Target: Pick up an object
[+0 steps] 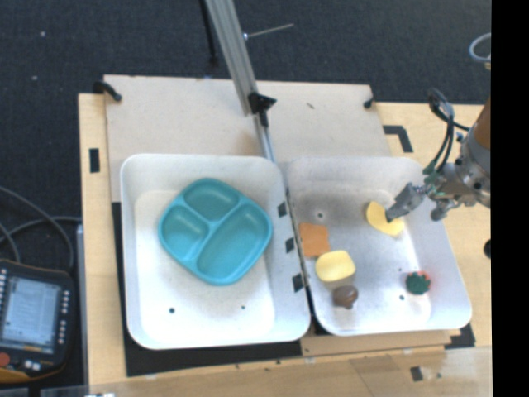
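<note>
The pale yellow piece (385, 219) is what the arm looks to be going for: a small, flat, rounded thing, a bit like a slice of fruit, lying in the right-hand bin (450, 259) near that bin's far right corner. The tool (420, 201) hangs just beside and above it, one dark finger (402, 203) reaching down to the piece's upper right edge, close enough that I can't say whether they touch; how wide the tool stands is beyond me from this slant, and I see nothing caught between its parts. My worry is that the piece is so low and smooth that the tool could come down on its rim and skid it toward the bin's wall, or shut over the top of it and rise with nothing. Coming in off-centre, as it seems to be, would make that likelier. Working out from the yellow piece: nearer to us and to the left lie an orange square (314, 240), a fatter yellow block (335, 265) just below that, and a brown lump (345, 296) touching or nearly touching the block. A small green thing (418, 284) sits well apart, nearer us on the right. Further left, the other bin (140, 304) carries a blue divided plate (216, 230), far from any trouble. Both bins rest on the wooden surface (95, 222).
</note>
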`<act>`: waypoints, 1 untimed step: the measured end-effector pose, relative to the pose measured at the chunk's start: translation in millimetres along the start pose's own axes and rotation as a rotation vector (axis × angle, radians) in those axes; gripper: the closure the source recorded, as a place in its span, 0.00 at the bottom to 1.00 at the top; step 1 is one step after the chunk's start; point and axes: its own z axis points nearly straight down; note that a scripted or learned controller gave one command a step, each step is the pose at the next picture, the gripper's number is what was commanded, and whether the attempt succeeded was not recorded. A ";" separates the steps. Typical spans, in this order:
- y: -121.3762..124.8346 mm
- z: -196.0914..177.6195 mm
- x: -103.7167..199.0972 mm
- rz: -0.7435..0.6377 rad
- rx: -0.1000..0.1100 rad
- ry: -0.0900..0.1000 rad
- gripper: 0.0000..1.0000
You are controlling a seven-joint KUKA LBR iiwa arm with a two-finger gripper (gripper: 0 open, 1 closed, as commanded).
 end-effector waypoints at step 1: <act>0.0 0.0 0.0 0.001 0.000 0.000 0.00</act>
